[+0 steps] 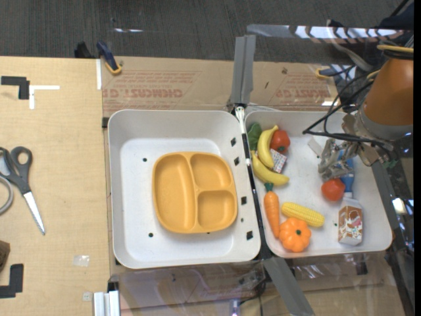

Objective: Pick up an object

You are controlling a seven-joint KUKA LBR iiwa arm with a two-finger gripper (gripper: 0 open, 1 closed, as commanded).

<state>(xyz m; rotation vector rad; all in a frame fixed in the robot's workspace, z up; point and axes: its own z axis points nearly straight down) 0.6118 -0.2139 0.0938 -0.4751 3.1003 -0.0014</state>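
In the camera view, the grey arm with its orange band (393, 91) reached in from three o'clock, and its metal claw (337, 160) hung low over the upper part of the right white bin (378, 242). Whether the claw stood wide or narrow could not be told, and nothing showed plainly between its parts. A small round red tomato (333, 189) lay just beside the claw at six o'clock. A small printed juice carton (350, 224) stood below the tomato. At nine o'clock of the claw lay two yellow plastic bananas (265, 157) with a second red tomato (281, 139) beside them. Toward seven o'clock lay an orange carrot (272, 213), a yellow corn cob (302, 213) and an orange pumpkin (295, 235). The left white bin (125, 196) held a yellow plastic divided plate (195, 192). Grey-handled scissors (25, 183) lay on the wooden worktop (52, 130), well apart at nine o'clock.
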